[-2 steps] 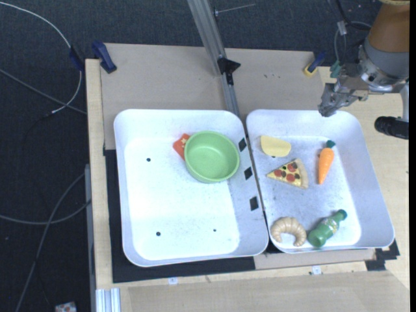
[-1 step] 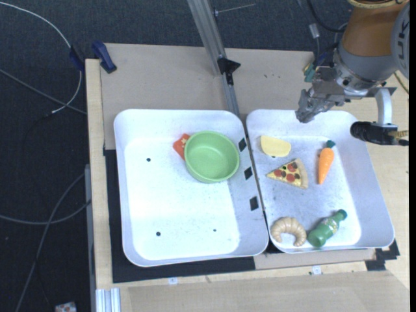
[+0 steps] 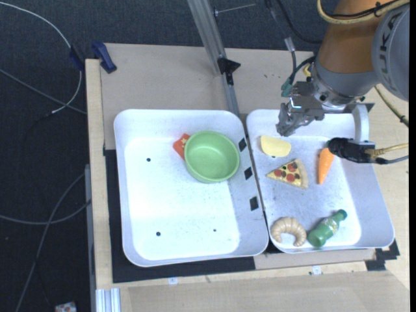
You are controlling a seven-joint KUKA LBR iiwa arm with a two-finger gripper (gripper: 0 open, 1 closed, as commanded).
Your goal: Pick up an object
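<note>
Pincer (image 3: 288,127) hangs low over right bin (image 3: 370,203), just above yellow toy piece (image 3: 275,146); can't tell its state. Probably lining up a grab. Pizza slice (image 3: 288,173), carrot (image 3: 324,164), croissant (image 3: 290,230), green bottle (image 3: 325,229) nearby. Green bowl (image 3: 210,156) in left bin (image 3: 140,194).

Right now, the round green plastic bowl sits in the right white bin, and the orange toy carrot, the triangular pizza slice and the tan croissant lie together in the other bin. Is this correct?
Not quite. The camera view shows the round green plastic bowl in the left white bin. The orange toy carrot, the triangular pizza slice and the tan croissant do lie together in the other bin, the right one.
</note>
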